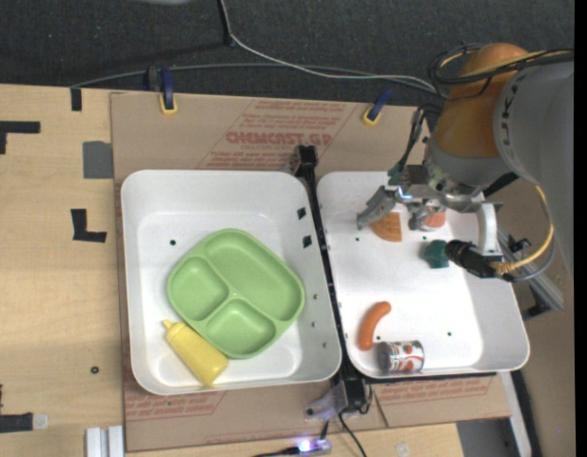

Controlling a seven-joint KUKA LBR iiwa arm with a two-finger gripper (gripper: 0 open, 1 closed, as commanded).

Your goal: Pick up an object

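Gripper low over orange piece in right bin, likely lining up a grab; fingers' state unclear, cannot tell.

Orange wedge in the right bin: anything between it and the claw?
Nothing visible. The claw sits right over the orange wedge near the right bin's far edge. The green block, hot dog and can lie apart, nearer the camera.

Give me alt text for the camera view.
The pincer hovers at the right white bin's far end beside an orange wedge, with a sausage and can nearer. The left white bin holds a green divided plate and yellow bottle.
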